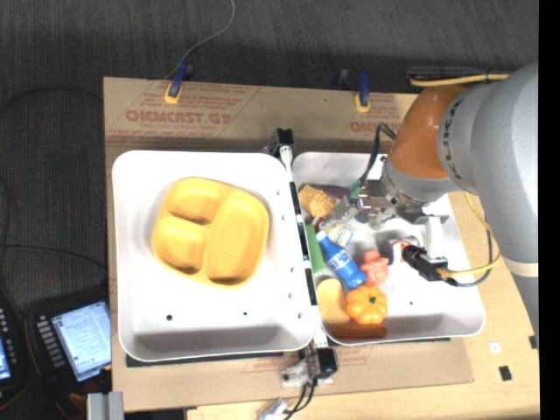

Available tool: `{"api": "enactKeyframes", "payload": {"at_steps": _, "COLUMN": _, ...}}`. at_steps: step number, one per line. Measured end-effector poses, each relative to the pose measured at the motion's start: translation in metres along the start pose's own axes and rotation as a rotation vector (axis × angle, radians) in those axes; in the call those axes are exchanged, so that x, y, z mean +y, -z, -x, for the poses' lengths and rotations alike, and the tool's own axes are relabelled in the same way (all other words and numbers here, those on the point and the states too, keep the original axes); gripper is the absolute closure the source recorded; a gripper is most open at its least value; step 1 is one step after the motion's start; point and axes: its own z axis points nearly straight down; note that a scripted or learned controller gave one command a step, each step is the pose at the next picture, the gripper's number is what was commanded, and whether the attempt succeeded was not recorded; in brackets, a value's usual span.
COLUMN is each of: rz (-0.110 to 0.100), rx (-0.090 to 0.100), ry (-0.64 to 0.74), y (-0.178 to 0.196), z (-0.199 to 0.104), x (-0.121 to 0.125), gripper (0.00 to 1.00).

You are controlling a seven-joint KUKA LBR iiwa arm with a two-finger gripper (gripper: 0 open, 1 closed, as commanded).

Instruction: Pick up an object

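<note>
A: Objects for picking lie together in the right shallow white plastic bin (455, 318): a small orange plastic pumpkin (367, 305) near the front wall, a blue plastic bottle with a white cap (341, 262) lying on its side beside the divider, a small pink toy figure (376, 267) just beside the bottle, and a tan waffle-like piece (318, 202) at the back.

B: And the two-finger gripper (372, 206)?

A: It is low over the back part of that bin, near the tan piece. Whether it is wide or narrow I cannot tell; the wrist covers it.

B: Which object would handle best?

A: I think the bottle. It looks light and stiff, but smooth, so it may slip or roll. Take it across the middle of the body. The pumpkin is round and probably hollow; the grip should go on its sides, below the stem.

B: The large yellow moulded plastic tray (210, 229) in the left white bin (131, 234)?

A: Probably too broad for the fingers.
</note>
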Motion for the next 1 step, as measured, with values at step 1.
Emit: {"api": "enactKeyframes", "payload": {"at_steps": 1, "rz": 0.01, "rx": 0.0, "ry": -0.001, "y": 0.0011, "z": -0.0017, "x": -0.0581, "gripper": 0.0}}
